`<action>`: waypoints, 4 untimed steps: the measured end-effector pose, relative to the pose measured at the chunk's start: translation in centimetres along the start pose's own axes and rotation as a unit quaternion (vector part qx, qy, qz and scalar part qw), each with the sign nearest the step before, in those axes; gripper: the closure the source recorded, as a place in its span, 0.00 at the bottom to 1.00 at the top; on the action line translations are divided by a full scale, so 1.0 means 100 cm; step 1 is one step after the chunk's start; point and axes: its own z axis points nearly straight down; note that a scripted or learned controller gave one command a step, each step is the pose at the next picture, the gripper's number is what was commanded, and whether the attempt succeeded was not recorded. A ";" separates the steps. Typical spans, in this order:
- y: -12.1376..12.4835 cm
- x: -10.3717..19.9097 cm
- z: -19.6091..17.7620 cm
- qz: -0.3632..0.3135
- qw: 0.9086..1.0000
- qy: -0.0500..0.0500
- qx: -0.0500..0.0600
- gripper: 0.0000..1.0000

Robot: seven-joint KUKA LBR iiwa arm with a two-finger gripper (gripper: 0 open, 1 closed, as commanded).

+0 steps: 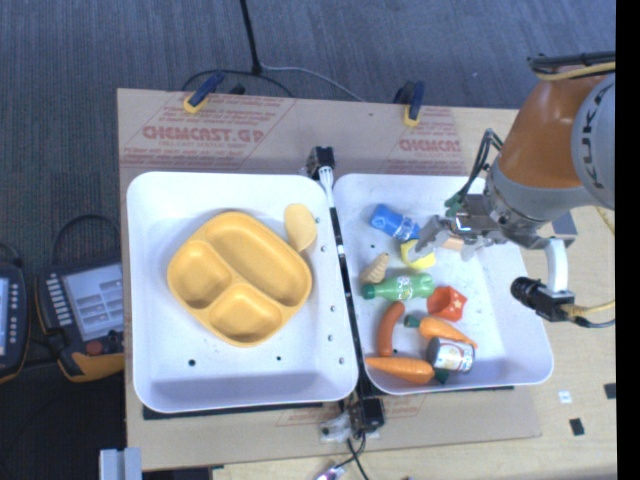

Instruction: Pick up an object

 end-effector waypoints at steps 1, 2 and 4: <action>-0.025 0.018 0.105 -0.079 0.997 0.000 -0.001 0.00; 0.088 0.016 0.109 -0.092 0.996 -0.002 -0.003 0.00; -0.064 0.009 0.108 -0.257 0.966 -0.008 -0.014 0.00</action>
